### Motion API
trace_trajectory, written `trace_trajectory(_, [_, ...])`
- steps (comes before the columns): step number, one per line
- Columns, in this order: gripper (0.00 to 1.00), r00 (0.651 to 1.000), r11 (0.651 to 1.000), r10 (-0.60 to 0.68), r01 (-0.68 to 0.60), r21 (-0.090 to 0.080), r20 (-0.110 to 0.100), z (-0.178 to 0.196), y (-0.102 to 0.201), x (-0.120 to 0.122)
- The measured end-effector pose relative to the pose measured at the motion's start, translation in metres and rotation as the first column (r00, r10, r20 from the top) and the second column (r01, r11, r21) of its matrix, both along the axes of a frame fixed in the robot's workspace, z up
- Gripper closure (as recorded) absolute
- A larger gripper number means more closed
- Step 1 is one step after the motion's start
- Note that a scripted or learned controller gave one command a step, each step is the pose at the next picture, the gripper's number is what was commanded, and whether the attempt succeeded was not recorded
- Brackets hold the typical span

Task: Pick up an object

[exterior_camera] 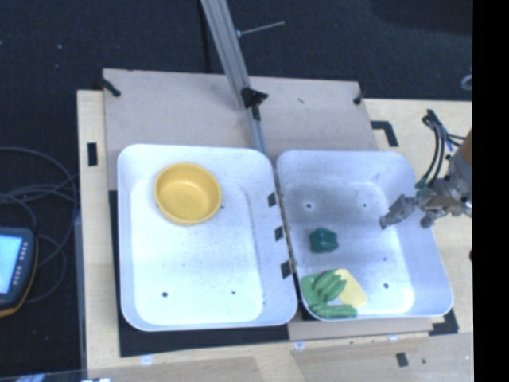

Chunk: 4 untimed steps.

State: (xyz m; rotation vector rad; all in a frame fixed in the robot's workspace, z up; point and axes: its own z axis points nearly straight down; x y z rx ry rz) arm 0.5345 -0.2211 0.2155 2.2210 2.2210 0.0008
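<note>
Broadly, two shallow white bins sit side by side on the bench: the left bin (199, 293) carries a round yellow bowl (188, 192) near its far left corner. The right bin (350, 173) holds a corn cob (335, 292), yellow with green husk, at its near left corner, and a small dark green lump (323, 240) toward its left edge. Over that bin's right edge hangs the gripper (407, 213), fingers spread apart, nothing between them.
</note>
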Motion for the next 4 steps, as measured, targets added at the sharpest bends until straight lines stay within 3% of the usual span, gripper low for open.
trace_trajectory(2, [0.00,1.000,1.000,-0.001,0.001,0.000,-0.004,-0.088,-0.002,-0.010])
trace_trajectory(3, [0.00,1.000,1.000,-0.001,0.001,-0.001,-0.001,-0.115,-0.002,-0.010])
trace_trajectory(4, [1.00,1.000,1.000,-0.001,0.001,-0.001,0.003,-0.103,-0.003,-0.008])
